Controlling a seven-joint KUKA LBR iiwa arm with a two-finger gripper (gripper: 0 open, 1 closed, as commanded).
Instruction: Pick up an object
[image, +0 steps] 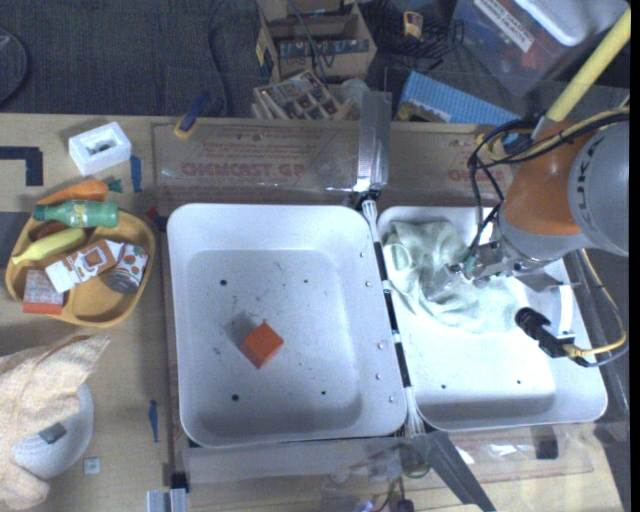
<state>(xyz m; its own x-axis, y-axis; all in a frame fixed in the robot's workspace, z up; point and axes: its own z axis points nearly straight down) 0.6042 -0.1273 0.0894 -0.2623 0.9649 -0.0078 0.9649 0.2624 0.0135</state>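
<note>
An orange cube (263, 344) lies on the floor of the left bin (200, 240), a little left of its middle. A crumpled pale green and white cloth (425, 262) lies in the upper left part of the right bin (520, 390). My gripper (463, 270) is down in the right bin at the cloth's right side, touching or just above its folds. The grey arm with its orange band (545, 195) reaches in from the right above it.
A yellow bowl (110, 310) of toy food stands left of the bins, with a beige cloth (45, 385) below it. A small white box (100, 147) sits at the upper left. Cables loop near the arm's wrist (545, 335).
</note>
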